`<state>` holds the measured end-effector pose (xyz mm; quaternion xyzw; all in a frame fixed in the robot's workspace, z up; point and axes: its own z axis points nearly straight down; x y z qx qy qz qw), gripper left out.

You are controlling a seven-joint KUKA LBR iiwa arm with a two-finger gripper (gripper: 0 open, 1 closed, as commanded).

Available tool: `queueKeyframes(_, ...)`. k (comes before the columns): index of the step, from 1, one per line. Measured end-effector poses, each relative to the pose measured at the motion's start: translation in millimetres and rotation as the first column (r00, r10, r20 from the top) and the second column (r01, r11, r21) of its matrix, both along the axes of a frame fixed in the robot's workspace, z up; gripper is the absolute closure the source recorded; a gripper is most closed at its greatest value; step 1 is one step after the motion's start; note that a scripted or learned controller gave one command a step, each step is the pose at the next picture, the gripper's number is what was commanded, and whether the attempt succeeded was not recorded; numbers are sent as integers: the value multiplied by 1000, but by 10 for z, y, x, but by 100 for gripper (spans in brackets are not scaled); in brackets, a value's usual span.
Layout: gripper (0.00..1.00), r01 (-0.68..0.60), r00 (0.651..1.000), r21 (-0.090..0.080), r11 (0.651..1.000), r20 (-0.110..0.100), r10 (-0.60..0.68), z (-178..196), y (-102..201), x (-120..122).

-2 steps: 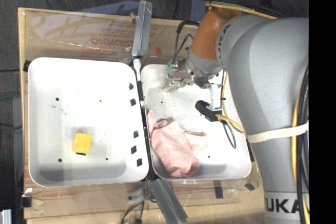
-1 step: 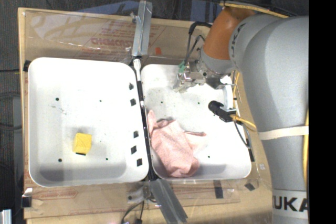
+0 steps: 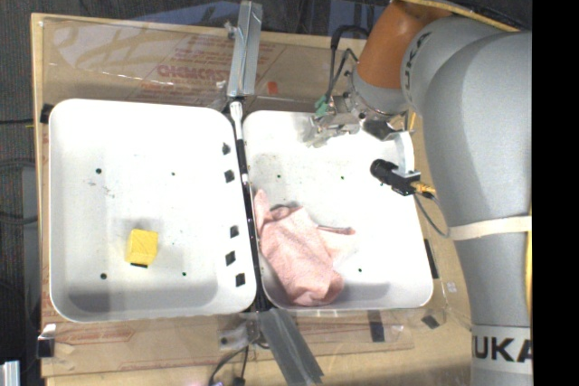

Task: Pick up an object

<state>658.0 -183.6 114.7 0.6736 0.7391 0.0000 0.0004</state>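
Two things are left unpicked: a pink cloth [image 3: 298,258] in the right bin [image 3: 398,280], a yellow block [image 3: 142,247] in the left. Nothing is seen held in the tool [image 3: 327,124], at the right bin's far edge; its opening cannot be told.

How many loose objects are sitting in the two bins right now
2: a yellow block low in the left bin, and a pink cloth low in the right bin, possibly hiding something.

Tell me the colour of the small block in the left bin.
The block is yellow, seen in the camera view.

Crumpled pink cloth [image 3: 297,256] in right bin's near-left corner, small yellow block [image 3: 142,247] in left bin
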Motion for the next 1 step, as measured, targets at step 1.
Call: queueKeyframes(1, 100, -285, 959, 2, 959, -3, 285, -223, 465, -11)
